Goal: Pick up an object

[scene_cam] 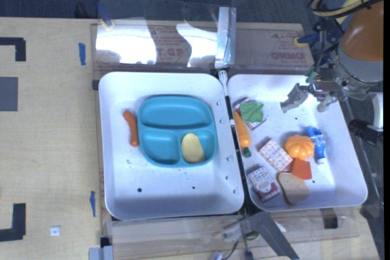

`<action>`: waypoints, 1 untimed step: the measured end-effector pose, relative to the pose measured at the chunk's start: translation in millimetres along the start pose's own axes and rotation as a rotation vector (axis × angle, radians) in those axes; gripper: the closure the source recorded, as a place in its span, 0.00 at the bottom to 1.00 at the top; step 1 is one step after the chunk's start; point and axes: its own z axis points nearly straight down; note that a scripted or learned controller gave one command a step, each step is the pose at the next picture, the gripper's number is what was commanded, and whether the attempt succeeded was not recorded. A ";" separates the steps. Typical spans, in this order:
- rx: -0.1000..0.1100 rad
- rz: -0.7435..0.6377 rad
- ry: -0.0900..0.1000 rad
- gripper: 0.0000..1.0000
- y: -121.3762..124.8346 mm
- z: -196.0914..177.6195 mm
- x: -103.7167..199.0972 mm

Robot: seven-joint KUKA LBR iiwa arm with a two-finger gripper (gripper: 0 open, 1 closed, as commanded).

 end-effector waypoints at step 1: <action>0.006 0.126 -0.001 0.00 -35.3 81.4 -68.5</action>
